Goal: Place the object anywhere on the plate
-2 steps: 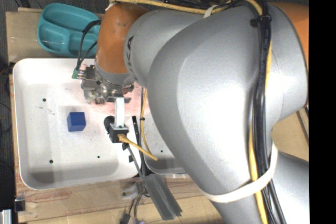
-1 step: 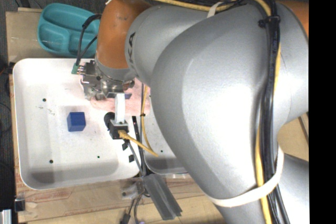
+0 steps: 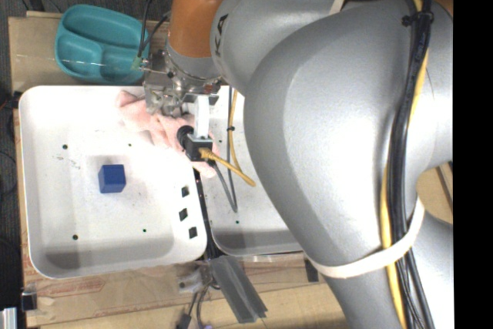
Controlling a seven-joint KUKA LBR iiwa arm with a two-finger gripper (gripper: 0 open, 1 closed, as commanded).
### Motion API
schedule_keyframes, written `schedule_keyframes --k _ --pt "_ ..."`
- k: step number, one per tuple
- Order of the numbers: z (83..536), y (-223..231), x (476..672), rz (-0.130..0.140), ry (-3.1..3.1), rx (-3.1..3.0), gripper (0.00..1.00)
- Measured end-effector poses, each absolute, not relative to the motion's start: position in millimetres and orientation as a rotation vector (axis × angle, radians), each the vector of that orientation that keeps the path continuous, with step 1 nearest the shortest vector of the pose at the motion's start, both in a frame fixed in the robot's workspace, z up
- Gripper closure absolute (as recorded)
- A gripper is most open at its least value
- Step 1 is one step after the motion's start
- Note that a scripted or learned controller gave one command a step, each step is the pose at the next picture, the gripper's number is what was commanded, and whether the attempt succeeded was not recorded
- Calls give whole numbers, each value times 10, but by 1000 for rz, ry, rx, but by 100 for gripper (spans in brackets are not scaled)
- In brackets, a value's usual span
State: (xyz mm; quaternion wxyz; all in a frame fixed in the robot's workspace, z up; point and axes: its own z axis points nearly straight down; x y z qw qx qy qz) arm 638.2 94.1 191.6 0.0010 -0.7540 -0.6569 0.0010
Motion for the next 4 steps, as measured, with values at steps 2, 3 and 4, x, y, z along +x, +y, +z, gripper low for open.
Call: schedule_keyframes --k 2,3,4 --pt "2096 1265 6537 1 -2357 -2077 100" --pt "1806 1425 6054 8 -2349 -2081 100" --pt "1192 1989 5343 -29 -2240 -2211 100"
